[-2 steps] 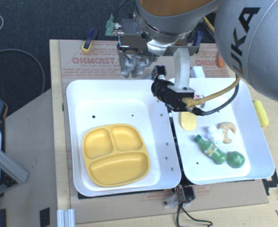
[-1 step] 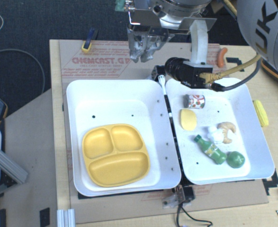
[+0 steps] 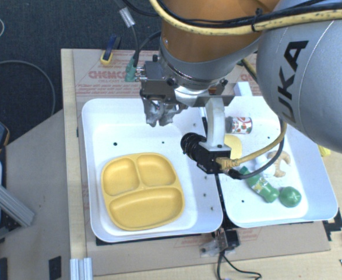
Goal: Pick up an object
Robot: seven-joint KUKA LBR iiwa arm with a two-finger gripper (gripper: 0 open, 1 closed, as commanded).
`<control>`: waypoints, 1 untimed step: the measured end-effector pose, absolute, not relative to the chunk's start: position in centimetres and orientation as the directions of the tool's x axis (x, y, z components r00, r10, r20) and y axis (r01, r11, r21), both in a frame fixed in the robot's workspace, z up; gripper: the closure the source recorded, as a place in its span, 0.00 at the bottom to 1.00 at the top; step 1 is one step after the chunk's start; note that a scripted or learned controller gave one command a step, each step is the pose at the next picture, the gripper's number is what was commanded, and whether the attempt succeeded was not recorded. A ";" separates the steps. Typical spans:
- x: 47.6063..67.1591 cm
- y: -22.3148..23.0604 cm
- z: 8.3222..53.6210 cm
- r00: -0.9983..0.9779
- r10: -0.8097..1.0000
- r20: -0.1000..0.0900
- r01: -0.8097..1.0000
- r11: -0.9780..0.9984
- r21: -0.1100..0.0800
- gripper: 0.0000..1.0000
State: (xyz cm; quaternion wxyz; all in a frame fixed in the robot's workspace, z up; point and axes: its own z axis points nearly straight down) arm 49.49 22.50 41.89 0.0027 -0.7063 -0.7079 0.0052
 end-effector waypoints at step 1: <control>47.9 19.4 49.7 0.000 1.000 0.004 1.000 0.000 0.008 1.00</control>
